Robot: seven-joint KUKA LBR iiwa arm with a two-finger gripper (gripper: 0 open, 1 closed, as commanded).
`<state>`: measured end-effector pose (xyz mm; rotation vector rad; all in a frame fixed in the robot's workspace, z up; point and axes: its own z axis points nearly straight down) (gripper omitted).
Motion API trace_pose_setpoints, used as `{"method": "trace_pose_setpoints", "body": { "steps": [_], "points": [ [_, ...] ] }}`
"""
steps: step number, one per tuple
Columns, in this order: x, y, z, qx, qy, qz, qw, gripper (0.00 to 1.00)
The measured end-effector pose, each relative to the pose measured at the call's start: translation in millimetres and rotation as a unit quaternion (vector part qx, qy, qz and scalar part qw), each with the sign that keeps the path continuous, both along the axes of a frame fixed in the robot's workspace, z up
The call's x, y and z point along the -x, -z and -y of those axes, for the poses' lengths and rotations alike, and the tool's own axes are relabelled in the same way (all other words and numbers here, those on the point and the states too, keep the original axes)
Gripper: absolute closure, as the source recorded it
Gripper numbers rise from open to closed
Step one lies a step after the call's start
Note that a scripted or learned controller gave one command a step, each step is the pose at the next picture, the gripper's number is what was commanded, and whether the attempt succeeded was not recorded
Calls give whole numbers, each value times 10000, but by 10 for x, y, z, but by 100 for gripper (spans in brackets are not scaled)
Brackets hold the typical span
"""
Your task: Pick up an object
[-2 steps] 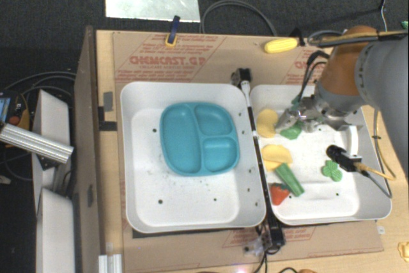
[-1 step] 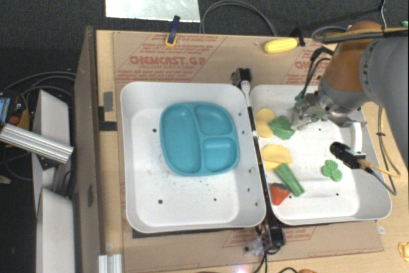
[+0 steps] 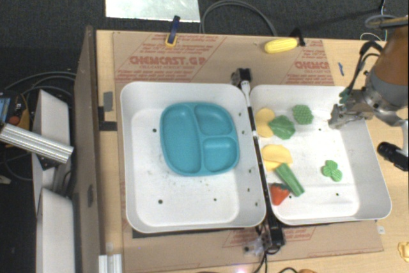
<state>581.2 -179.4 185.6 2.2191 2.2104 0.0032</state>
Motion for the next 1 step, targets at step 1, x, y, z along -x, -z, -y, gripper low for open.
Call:
{"method": "trace_pose_setpoints", "body": {
  "steps": [1],
  "points": [
    [-6,56,-45,-20,-27,-26,10000,0]
  ]
}}
